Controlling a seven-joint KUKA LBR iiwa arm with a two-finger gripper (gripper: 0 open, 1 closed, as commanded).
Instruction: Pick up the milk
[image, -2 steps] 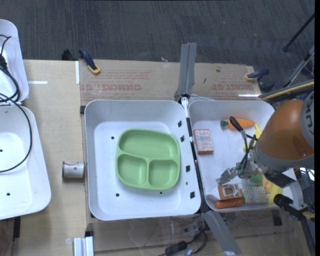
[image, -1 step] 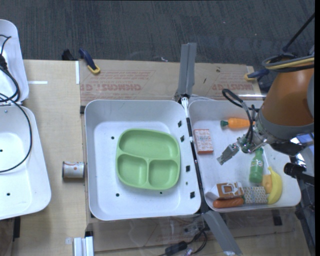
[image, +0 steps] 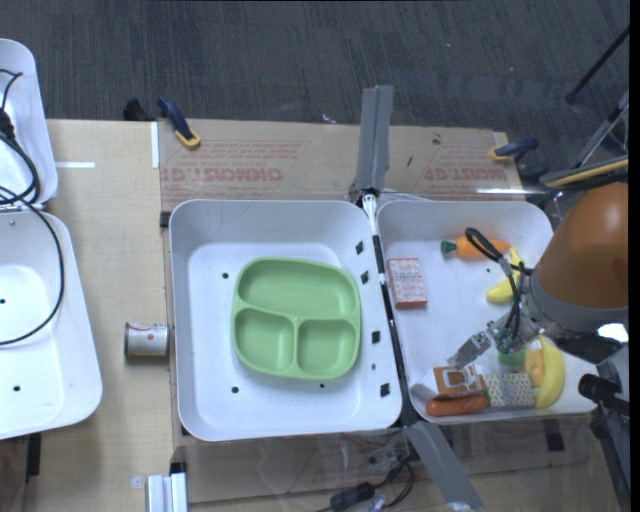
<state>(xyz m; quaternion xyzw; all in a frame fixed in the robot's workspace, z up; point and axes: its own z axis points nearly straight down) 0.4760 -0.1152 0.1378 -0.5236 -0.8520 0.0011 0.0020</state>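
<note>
Currently the end effector (image: 488, 343) hangs low in the right bin (image: 440, 215), its fingers seemingly parted and empty, just above the small milk carton (image: 459, 380) near that bin's front edge. Lowering squarely over the carton, avoiding the adjacent carrot (image: 456, 405) and banana (image: 549, 372), would likely help. Left of that bin, another holds a green divided plate (image: 296, 318) on a cardboard-covered surface (image: 270, 160) over dark carpet.

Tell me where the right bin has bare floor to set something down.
In the right bin, the floor is bare left of centre, below the pink carton and above the small orange-and-white carton; also the back left corner. It is crowded bottom right: gripper, banana, carrot. The green divided plate fills the left bin's middle.
</note>
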